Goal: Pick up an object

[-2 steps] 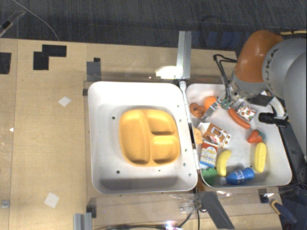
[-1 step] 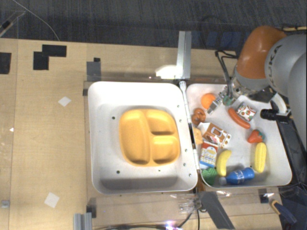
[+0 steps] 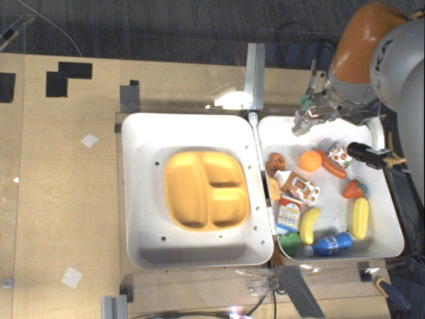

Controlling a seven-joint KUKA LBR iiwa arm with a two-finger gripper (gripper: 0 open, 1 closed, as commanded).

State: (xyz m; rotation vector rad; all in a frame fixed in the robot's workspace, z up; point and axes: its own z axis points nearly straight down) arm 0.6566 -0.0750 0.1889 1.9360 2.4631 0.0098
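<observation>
Over the right bin's far edge, end effector, grip state unclear

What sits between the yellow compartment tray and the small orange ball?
In the camera view, between the yellow compartment tray and the orange ball run the two bins' adjoining rims, then a small brown toy in the right bin.

Your bench and what sits on it

You have a pale wooden top carrying two shallow white bins side by side, touching: the left bin and the right bin. Black tape marks lie near its far left edge, and small pale squares dot the left area.
</observation>
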